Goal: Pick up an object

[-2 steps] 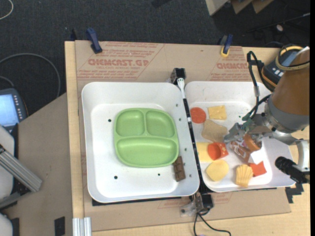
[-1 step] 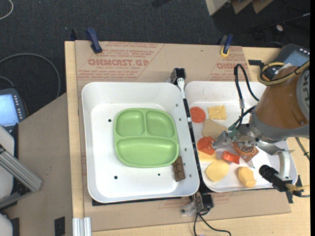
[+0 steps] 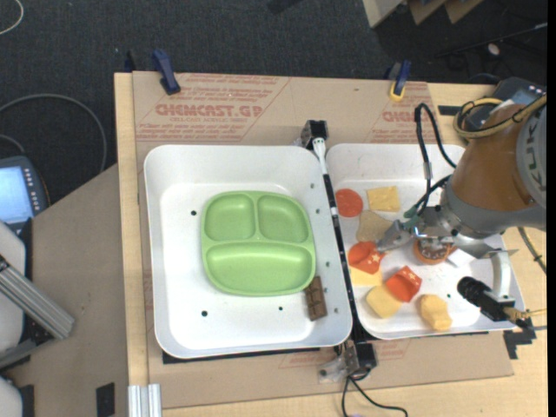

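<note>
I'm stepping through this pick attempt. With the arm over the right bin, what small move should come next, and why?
Probably a short straight descent. The claw hangs in the right bin above a small brown-orange piece, with the red block and yellow pieces a little apart. I see nothing between its fingers, so lowering onto that piece seems the sensible step.

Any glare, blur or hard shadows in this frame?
Camera view: even lighting and soft shadows; the white bins look bright but keep their edges; the green plate is sharp; the small food pieces are slightly soft, and the gripper area is murky.
</note>
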### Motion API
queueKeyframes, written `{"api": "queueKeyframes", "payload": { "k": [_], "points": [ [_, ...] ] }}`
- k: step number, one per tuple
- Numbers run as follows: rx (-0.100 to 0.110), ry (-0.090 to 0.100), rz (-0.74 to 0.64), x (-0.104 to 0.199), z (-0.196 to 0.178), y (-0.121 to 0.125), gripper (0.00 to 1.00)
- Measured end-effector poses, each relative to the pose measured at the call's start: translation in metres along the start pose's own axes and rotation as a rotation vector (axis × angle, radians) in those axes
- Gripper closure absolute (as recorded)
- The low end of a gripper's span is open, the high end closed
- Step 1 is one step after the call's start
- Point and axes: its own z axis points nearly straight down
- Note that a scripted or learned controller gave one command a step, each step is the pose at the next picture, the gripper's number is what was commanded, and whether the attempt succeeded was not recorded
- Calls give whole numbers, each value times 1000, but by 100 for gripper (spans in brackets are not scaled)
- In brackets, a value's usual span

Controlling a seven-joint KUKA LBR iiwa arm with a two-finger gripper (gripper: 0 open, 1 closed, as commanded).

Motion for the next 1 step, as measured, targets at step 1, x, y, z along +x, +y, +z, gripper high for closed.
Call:
{"api": "queueKeyframes", "payload": {
  "k": [1],
  "points": [
    [12,1,6,-67,30,-28,0]
  ]
}}
